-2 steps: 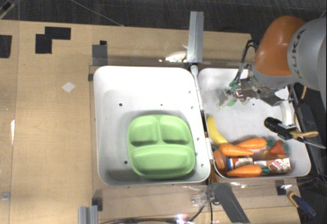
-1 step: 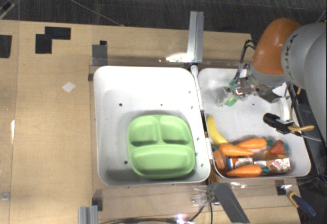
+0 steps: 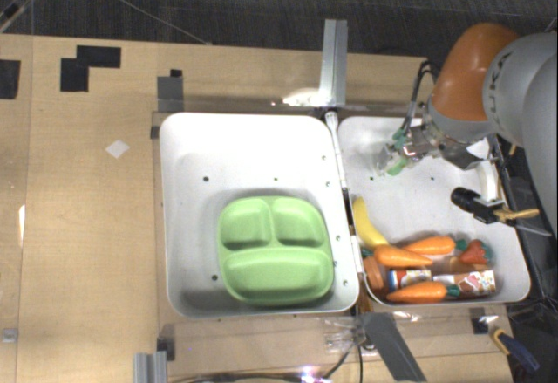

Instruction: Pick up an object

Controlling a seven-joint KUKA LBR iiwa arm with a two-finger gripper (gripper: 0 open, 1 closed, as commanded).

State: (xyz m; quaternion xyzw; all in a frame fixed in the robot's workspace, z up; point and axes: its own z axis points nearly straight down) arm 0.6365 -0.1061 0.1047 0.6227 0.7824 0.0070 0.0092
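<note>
1. We see a light wooden bench (image 3: 78, 224) carrying two shallow white plastic bins side by side, the left bin (image 3: 187, 198) and the right bin (image 3: 418, 198), touching along a metal divider.
2. The grey arm with its orange band (image 3: 471, 67) reaches in from the right and hangs over the far part of the right bin.
3. A green plastic plate with three compartments (image 3: 275, 249) lies flat in the near half of the left bin.
4. Along the near wall of the right bin sits a cluster of toy food: a yellow banana (image 3: 366, 229) at the left wall, three orange carrots (image 3: 418, 268) lying crosswise, and a printed, label-covered tube (image 3: 462, 283) among them.
5. The two-finger gripper (image 3: 403, 150) points toward the bin's far left corner, well apart from the food cluster.
6. We see a small green piece at its tip, but we cannot tell how wide it is set or whether it has hold of anything.
</note>
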